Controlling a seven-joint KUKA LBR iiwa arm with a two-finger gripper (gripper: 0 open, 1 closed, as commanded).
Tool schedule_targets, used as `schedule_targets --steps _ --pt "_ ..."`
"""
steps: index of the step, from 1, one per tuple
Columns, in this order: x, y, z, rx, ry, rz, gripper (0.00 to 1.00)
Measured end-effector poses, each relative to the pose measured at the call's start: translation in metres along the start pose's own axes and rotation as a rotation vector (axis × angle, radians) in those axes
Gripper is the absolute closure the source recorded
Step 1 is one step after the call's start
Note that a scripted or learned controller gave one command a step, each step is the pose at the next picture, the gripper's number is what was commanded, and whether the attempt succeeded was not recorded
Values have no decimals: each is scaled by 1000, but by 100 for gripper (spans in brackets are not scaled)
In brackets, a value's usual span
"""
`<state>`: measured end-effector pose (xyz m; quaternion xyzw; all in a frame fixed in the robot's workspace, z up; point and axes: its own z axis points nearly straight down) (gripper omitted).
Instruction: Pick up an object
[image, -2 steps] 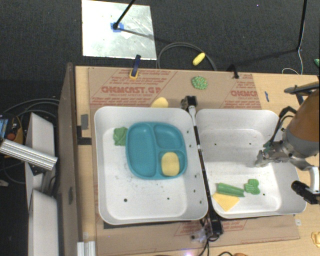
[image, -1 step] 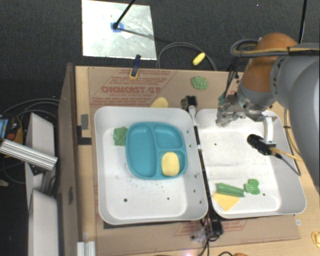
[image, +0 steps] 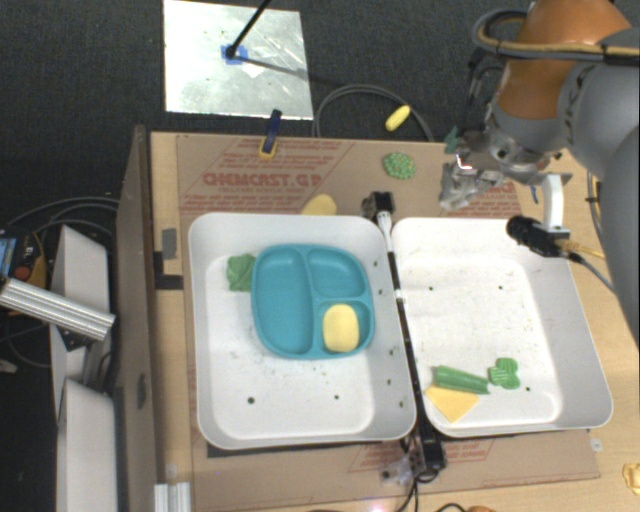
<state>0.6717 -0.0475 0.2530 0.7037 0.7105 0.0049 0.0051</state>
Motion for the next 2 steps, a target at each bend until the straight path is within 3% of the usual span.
schedule_targets --steps 1,2 --pt "57 -4 61 16 2 0 100" --pt "20 -1 -19 4 -2 10 100"
